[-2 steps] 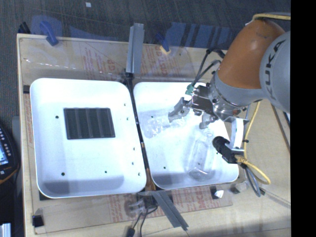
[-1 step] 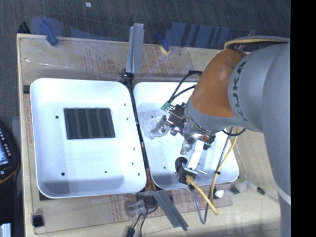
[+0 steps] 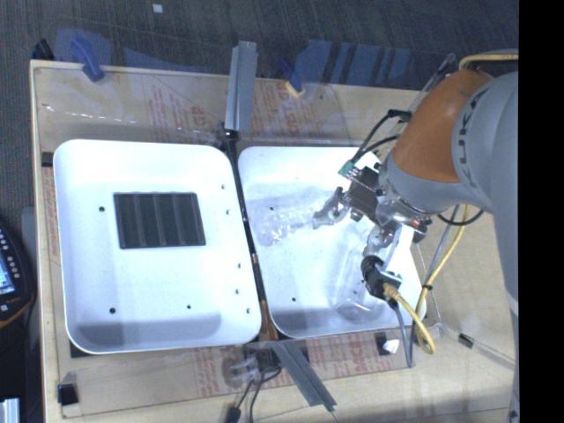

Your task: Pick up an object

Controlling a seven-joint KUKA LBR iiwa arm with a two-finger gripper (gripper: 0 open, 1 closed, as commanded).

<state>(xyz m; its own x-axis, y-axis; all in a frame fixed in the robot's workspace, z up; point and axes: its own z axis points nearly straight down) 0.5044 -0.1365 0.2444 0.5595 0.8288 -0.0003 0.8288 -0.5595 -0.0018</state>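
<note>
The grey arm [image 3: 458, 139] reaches in from three o'clock, its gripper [image 3: 330, 210] over the right bin [image 3: 291, 320], by a clear crumpled plastic object [image 3: 282, 217]. At nine o'clock, the left bin [image 3: 88, 315] holds a dark ribbed rectangular object [image 3: 159, 219].

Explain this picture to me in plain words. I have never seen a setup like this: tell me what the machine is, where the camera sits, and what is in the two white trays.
The camera is fixed above a wooden bench, looking down at a slant. The big grey shape with the orange band, reaching in from the right, is a robot arm. At its end, over the right bin, is its gripper, a two-finger hand for picking things up.

Two shallow white bins sit side by side. The left bin holds a dark ribbed rectangular object lying flat. In the right bin there are see-through, hard-to-make-out items: one crinkly clear object just left of the gripper, and a clear cup-like object nearer the front.

I cannot tell whether anything is being held.
</note>
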